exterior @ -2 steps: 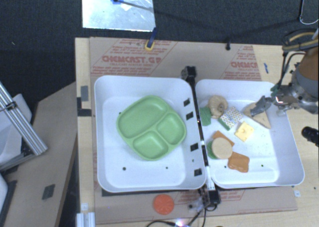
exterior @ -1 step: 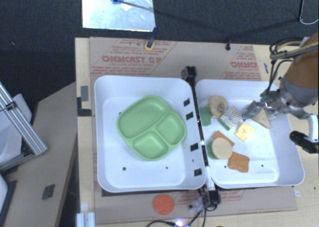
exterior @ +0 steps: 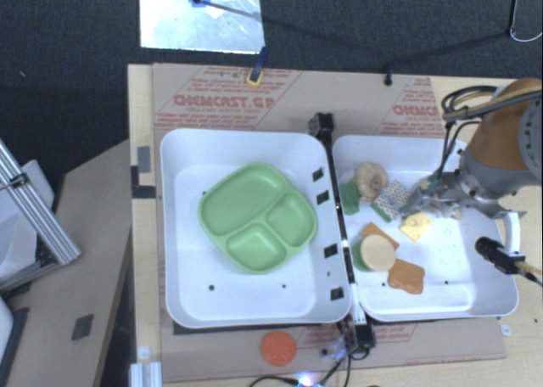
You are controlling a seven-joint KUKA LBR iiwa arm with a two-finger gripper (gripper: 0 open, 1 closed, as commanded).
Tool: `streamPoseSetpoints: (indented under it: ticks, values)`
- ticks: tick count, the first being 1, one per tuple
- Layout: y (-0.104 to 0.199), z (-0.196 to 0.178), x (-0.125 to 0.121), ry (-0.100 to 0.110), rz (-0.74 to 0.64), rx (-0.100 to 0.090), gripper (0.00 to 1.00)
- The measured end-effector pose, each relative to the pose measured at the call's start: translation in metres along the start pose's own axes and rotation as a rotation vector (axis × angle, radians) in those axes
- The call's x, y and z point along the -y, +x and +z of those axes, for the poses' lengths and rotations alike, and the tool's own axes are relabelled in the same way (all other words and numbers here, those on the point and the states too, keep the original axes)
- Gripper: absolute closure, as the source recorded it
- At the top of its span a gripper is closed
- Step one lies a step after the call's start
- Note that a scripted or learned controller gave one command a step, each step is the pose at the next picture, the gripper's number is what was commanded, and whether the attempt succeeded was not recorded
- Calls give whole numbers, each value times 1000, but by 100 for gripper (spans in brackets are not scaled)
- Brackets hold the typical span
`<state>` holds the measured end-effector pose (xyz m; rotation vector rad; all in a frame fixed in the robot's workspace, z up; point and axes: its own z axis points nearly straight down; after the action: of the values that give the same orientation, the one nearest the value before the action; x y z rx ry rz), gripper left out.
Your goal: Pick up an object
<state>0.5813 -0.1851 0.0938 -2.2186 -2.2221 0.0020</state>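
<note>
At the left we see the left bin [exterior: 182, 232], and in it a green divided plate [exterior: 258, 217] lying tilted near the middle, with three compartments. Below the bins, on the bench's front edge, sits a small orange disc [exterior: 278, 347].

Past the divider comes the right bin [exterior: 458, 296], which holds the loose things. Along its left wall lies a green piece [exterior: 349, 198]. Just beside that, toward the bin's back edge, rests a tan shell-like object [exterior: 371, 178], and touching its right side is a grey mesh-patterned piece [exterior: 391, 199]. Nearer the front-left corner we find a round cream-and-green object [exterior: 377, 253] overlapping an orange slice behind it, with a brown toast-like piece [exterior: 406, 276] just to its front right. A yellow piece [exterior: 416, 227] lies toward the middle of the bin.

The gripper [exterior: 430, 197] is low over the bin, just behind the yellow piece and right of the mesh piece. Whether it is released or clenched we cannot tell; nothing is plainly seen in its grasp.
</note>
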Motion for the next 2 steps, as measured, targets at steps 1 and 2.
streamPoseSetpoints:
  ticks: [1, 2]
  values:
    - [-1, 6, -2, -6, 1, 2, 0]
    - [-1, -5, -3, -11, 0, 3, 100]
